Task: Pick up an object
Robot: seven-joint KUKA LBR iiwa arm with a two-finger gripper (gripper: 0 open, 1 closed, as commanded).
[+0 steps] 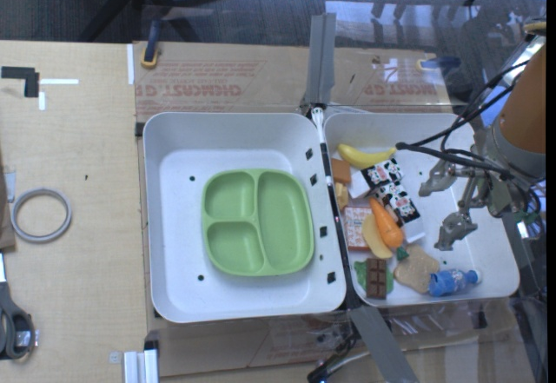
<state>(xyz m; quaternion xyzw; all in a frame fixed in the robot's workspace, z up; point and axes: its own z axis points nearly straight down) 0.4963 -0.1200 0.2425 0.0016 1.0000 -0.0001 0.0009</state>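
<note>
The right bin [486, 281] holds a pile of toy food along its left side: a yellow banana [365, 154], a black-and-white packet [392, 190], an orange carrot [387, 221], a pink packet [355, 223], a chocolate bar [375, 277], a slice of bread [417, 269] and a small blue bottle [453, 281]. My gripper [442, 206] hangs over the right half of this bin, to the right of the carrot and above the bottle. Its fingers are spread open with nothing between them.
The left bin [169, 199] carries a green divided plate [258, 222]. A grey tape ring [37, 214] lies on the wooden bench at far left. Cables run from the arm across the right bin's upper right corner.
</note>
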